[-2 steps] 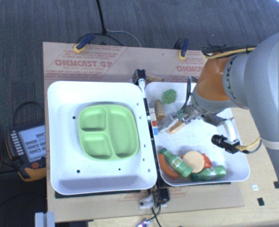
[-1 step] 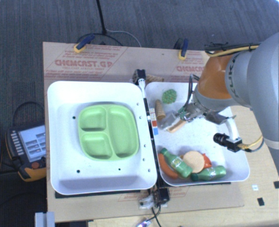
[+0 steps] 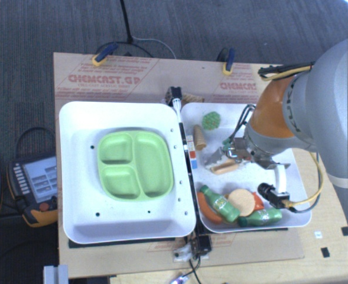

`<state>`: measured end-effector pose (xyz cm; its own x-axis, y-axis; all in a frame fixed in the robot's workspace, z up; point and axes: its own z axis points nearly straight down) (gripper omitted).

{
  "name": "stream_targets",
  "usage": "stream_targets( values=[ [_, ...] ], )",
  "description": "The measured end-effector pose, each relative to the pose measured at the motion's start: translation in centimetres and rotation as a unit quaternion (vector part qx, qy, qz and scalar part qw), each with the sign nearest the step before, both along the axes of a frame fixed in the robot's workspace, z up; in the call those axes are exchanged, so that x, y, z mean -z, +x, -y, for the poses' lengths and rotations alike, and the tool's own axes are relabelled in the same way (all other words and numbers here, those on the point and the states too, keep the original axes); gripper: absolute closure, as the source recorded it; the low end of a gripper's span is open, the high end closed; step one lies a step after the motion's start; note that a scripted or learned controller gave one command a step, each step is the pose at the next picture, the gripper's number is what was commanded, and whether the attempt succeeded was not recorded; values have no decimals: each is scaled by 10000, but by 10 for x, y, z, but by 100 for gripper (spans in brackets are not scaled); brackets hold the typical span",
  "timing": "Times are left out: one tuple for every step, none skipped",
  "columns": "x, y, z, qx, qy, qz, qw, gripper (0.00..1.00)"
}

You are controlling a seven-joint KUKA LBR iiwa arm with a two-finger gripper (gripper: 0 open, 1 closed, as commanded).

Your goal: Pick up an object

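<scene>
**Gripper low in the right bin, over a tan block**

We see the grey arm with its orange band reaching into the right shallow white bin. Its two-finger gripper sits just above a flat tan wooden block; we cannot tell how the claw stands. A green ball lies near. The left white bin holds a light-green divided plastic tray.
</scene>
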<state>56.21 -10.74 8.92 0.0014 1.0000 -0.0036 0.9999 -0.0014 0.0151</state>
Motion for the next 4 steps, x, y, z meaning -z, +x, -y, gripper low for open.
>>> stream_targets(
  values=[
    [1, 35, -10, 1226, 5, -58, 9924, 100],
    [-77, 28, -13, 1864, 22, -74, 9824, 100],
    [-93, -17, 38, 1262, 17, -81, 9920, 100],
    [-94, -39, -23, 3436, 39, -83, 9391, 100]
  ],
)
